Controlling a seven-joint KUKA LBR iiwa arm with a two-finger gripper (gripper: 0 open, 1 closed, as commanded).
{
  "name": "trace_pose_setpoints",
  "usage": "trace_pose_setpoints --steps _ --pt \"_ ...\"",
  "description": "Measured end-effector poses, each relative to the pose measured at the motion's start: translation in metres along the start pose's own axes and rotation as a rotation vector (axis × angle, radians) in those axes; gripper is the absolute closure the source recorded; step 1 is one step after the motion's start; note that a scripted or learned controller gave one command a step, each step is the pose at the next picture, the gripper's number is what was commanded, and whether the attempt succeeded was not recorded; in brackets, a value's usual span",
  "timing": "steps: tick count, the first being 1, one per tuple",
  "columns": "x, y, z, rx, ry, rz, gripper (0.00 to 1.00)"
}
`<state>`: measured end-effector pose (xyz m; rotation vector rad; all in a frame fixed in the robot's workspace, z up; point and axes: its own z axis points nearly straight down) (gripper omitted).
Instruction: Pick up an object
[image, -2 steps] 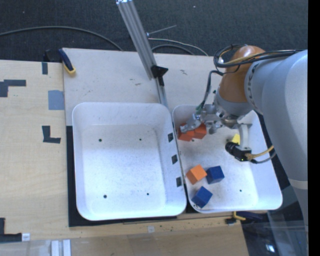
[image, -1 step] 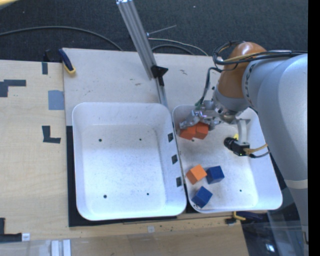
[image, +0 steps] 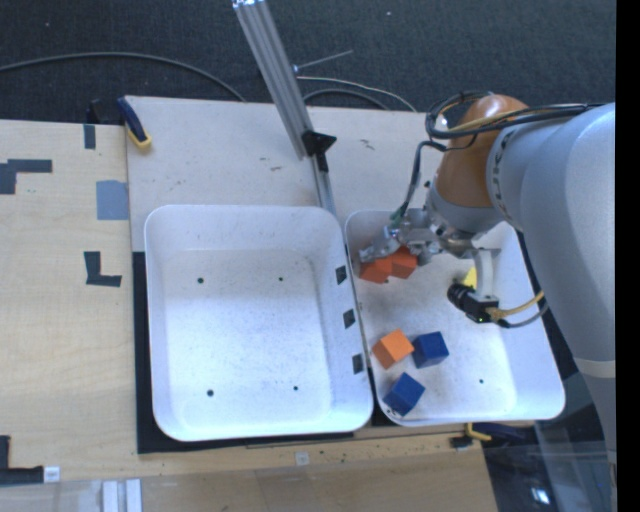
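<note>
My gripper (image: 392, 252) is over the far left part of the right bin (image: 520, 405), close to the wall it shares with the left bin. It is shut on an orange-red block (image: 388, 268), which shows just under the fingertips. The grey arm with its orange band (image: 470, 165) comes in from the right and hides the bin's far right corner. An orange cube (image: 393, 348) and two blue cubes (image: 430, 348) (image: 404, 393) lie nearer the bin's front.
A small yellow piece (image: 470, 275) peeks out beside the wrist, with a black cable plug (image: 470, 302) hanging below it. The left bin (image: 160, 330) holds no objects. A metal rail (image: 285, 90) slants over the bench behind the bins.
</note>
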<state>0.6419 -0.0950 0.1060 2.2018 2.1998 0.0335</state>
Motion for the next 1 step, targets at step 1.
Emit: trace_pose_setpoints --steps 1 --pt "0.0049 0.0207 0.0015 0.018 0.006 -0.005 0.00"
